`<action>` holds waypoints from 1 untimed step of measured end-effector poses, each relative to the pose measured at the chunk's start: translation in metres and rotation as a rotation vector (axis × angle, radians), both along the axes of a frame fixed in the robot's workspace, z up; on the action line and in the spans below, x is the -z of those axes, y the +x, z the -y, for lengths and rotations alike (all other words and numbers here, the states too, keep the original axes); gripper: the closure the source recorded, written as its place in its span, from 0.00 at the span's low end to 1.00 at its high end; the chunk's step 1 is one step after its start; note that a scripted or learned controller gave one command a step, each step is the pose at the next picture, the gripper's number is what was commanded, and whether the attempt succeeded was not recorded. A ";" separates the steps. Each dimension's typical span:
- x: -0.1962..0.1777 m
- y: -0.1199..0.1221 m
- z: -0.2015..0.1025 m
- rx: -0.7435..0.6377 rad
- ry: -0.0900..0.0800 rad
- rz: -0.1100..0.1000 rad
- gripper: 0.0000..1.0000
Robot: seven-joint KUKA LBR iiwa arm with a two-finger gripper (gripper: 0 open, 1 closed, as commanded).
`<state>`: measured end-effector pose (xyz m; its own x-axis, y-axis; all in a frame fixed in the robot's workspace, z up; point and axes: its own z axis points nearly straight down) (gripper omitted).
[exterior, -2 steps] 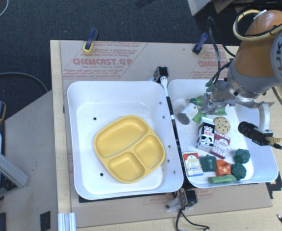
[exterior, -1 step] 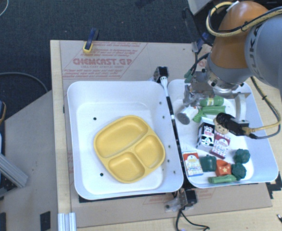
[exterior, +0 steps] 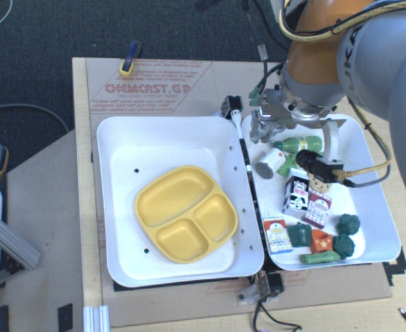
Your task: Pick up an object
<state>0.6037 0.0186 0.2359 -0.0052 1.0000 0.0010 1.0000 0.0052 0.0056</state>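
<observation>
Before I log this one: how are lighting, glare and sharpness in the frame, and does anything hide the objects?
Camera view: even, soft light with faint shadows; mild glare washes out the white bin rims; the yellow divided tray is crisp, while the small items in the right bin are soft and hard to identify; the arm looms large and covers that bin's upper end, with the gripper partly hidden.

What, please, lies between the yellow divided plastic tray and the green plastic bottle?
In the camera view, between the yellow divided tray and the green bottle lie the bins' adjoining white walls and a small grey-white cup.
</observation>
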 end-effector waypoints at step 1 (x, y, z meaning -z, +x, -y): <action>0.017 -0.003 0.011 0.006 -0.001 -0.010 1.00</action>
<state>0.6009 0.0076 0.2185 0.0012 1.0000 -0.0003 1.0000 -0.0012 -0.0043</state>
